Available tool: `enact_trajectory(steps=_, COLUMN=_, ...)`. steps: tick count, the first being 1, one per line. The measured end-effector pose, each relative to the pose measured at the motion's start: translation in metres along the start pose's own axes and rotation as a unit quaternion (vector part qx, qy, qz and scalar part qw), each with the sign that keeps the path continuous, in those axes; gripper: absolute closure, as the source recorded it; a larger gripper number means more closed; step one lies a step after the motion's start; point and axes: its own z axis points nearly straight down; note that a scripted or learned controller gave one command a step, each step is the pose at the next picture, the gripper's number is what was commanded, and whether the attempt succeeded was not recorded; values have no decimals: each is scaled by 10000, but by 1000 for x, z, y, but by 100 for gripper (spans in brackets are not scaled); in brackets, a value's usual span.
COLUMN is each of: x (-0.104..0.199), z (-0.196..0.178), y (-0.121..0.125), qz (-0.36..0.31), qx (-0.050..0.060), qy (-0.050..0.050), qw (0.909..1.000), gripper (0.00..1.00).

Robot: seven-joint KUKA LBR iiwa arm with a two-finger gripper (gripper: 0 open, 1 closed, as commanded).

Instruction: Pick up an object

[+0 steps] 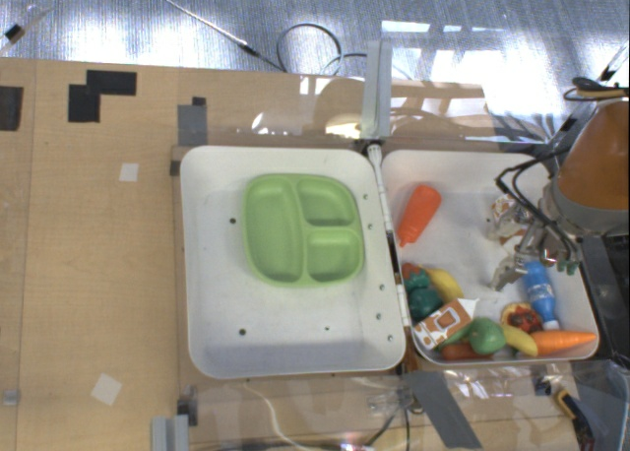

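Bright light fell from the upper right, glaring off the floor; the white bins showed soft shadows, focus slightly soft.

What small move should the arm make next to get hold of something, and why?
Probably a short drop straight down onto the blue bottle. The hand sits over the right bin, just beside the bottle's top, and nothing is visibly held. The bottle lies apart from the crowded toys along the bin's near edge, so it looks the easiest target.

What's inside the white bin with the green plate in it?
The left bin holds a green divided tray, lying flat with its three compartments bare. Whatever might be beneath the tray is covered, so that cannot be seen.
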Motion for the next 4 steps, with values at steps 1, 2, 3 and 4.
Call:
enact_trajectory(steps=1, x=8, z=0, y=7, qz=81, qx=4, qy=-12, qw=10000, gripper=0)
enact_trajectory(steps=2, x=1, z=0, y=1, qz=-124, qx=-1, qy=0, qw=9999, gripper=0)
enact_trajectory(steps=3, x=5, z=0, y=10, qz=-180, qx=8, qy=-8, qw=9998, gripper=0)
enact_trajectory(steps=4, x=-6, z=0, y=4, qz=-71, qx=-3, qy=5, qw=10000, gripper=0)
